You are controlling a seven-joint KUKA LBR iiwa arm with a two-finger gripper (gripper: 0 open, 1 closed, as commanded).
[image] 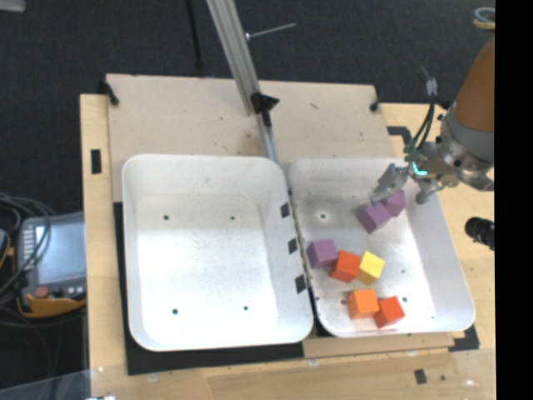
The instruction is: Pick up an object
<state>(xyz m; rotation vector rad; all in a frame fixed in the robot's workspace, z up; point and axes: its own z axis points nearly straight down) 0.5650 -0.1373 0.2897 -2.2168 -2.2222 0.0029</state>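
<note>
Six blocks (360, 267) lie in right bin (441, 261).

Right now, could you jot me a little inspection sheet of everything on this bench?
Surface: wooden bench bearing two shallow white bins, left bin and right bin, side by side.
Job's things: in the right bin, two purple blocks, three orange blocks and a yellow block.
Clutter: nothing seen.
Grippers: pincer right at the upper purple block; whether it grips it cannot be told.
Cables: dark cables on the floor at left, wires along the arm.
Surroundings: slanted metal rail, small screen device, dark carpet.
</note>
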